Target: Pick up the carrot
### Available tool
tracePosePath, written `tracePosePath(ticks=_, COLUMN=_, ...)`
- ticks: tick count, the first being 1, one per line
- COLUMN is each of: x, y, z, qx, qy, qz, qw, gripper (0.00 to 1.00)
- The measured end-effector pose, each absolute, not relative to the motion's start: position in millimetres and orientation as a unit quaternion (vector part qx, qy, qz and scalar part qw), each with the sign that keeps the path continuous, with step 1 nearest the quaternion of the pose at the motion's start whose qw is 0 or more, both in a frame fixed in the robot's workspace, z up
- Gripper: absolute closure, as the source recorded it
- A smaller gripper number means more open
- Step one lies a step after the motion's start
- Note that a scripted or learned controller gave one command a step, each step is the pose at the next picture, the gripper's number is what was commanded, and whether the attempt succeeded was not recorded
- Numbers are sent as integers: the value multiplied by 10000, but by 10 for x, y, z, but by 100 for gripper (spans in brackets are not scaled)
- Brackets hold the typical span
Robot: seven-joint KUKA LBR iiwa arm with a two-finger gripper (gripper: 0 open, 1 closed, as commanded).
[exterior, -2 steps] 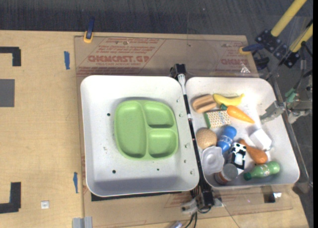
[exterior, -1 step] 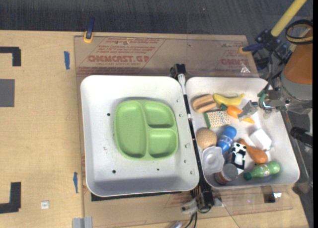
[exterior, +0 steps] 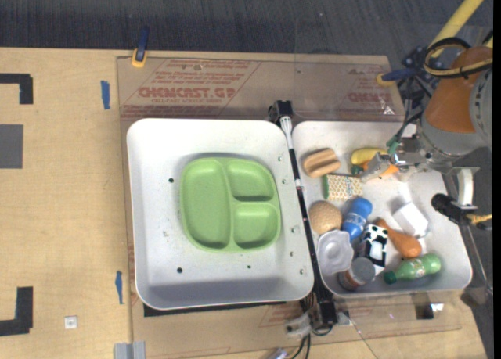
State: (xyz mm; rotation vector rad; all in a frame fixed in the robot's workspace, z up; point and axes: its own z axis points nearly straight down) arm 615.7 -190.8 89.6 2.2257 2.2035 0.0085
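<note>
Over the top right part of the right bin, the tool hangs close to a yellow toy, and I cannot tell how it is set or if it has hold of anything. Lower down in that same bin lies the carrot, small and orange, just under a white block, beside a black and white toy and near a green bottle. Next door, the left bin holds a green plate with three parts, and both bins sit on the counter.
</note>
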Motion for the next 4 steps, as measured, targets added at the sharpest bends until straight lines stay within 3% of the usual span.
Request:
tracePosePath(ticks=1, x=6166, y=-1921, z=1011, qx=7099, qy=7042, qz=21, qw=80, gripper=100)
tracePosePath(ticks=2, x=6163, y=-1920, z=1004, qx=7100, qy=7042, qz=18, qw=76, gripper=0)
tracePosePath(ticks=3, x=6605, y=-2055, z=891, qx=7692, qy=6385, qz=-33, qw=-233, gripper=0)
tracePosePath(ticks=4, x=6595, y=-2029, z=886, qx=8221, qy=5683, qz=-106, qw=-319, gripper=0)
